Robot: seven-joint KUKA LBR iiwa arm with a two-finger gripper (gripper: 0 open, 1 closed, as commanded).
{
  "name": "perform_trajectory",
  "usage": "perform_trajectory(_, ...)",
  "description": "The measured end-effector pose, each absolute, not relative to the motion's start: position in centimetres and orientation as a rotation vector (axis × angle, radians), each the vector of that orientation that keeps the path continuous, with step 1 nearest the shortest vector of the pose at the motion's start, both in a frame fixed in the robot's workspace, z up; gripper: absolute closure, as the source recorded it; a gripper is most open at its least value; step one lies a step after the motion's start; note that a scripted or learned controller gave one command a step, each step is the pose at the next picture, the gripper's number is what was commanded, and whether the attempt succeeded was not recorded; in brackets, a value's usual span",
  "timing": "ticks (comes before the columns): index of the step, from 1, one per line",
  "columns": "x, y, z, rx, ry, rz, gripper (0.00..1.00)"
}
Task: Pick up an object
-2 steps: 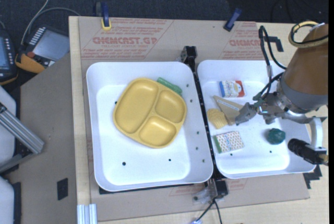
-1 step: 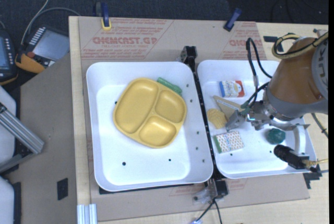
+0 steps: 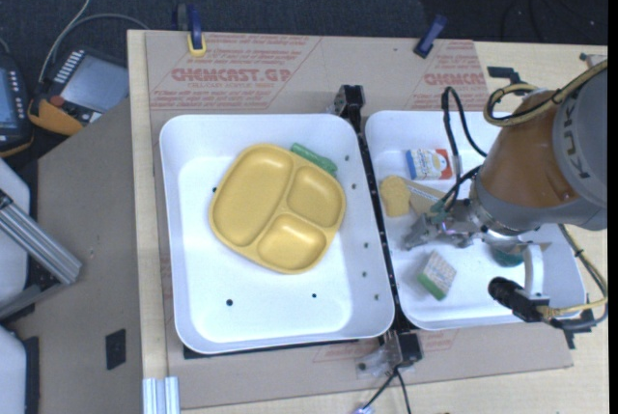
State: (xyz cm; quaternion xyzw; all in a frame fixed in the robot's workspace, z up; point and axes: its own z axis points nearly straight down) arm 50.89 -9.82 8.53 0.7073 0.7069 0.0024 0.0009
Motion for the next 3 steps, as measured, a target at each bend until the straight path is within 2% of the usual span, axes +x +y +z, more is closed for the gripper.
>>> perform_trajectory(1, 50.7, -9.9, 9.5, 2.221, 2.220, 0.003, 1.00)
perform_trajectory(3, 50.6, -10.6, 21.2, 2.217, 2.217, 0.005, 1.00)
